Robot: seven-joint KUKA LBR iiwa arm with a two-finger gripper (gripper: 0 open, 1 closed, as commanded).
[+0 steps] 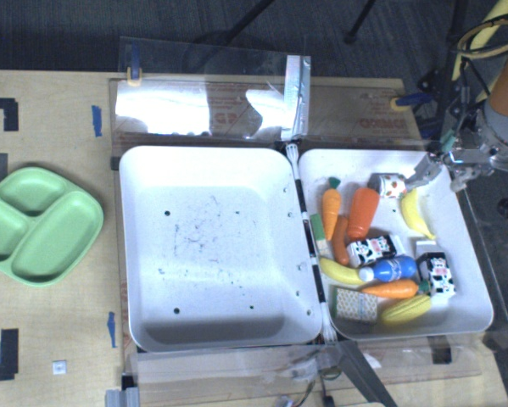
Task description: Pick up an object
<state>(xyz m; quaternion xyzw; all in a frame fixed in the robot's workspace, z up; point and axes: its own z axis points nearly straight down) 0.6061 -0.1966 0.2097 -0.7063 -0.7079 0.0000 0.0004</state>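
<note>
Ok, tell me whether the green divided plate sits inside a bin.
No. The green plate lies on the wooden bench, left of the left bin.

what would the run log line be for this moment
stage: approach | tool: over right bin's far right corner, nothing seen held | nearest: banana, small cow-print box | left bin: unused

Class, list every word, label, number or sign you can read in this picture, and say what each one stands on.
No text can be read.
Cardboard behind the bins: reddish print, too blurred to read.
Blue bottle: white label, too small to read.
Two black-and-white cartons: pattern, no readable letters.
Black corner marks on the bench: shapes, not writing.
</note>
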